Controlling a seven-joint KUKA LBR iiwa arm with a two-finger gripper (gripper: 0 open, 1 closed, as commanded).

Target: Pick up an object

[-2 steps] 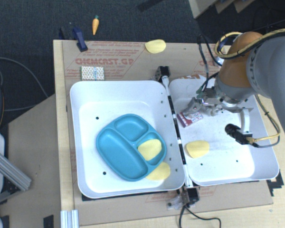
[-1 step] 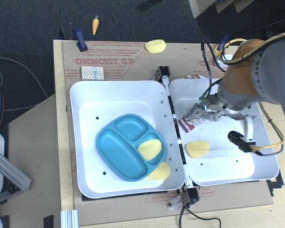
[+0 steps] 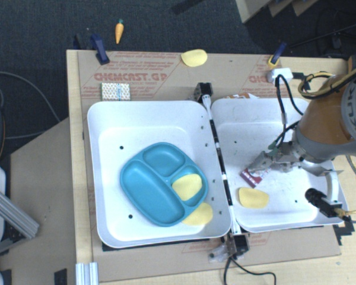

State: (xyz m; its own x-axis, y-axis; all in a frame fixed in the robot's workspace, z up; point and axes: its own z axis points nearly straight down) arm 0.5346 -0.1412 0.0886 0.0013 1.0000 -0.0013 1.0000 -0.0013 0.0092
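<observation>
My gripper (image 3: 262,161) reaches down into the right bin (image 3: 258,119) from the right, under the grey and orange arm. Its tip hangs just above and to the right of a small red and white packet (image 3: 248,177) on the bin floor; I cannot tell if they touch. A flat yellow piece (image 3: 253,198) lies a little nearer the front edge, apart from the gripper. In the left bin (image 3: 115,123) a blue divided plate (image 3: 157,183) carries one yellow piece (image 3: 188,186), and a second yellow piece (image 3: 198,214) lies against its front rim.
On the bench behind the bins lie a yellow piece (image 3: 194,57), a patterned packet (image 3: 115,91) and blue clips (image 3: 98,49). A small carrot toy (image 3: 119,32) is on the dark floor. Cables (image 3: 311,85) loop over the right bin's back corner.
</observation>
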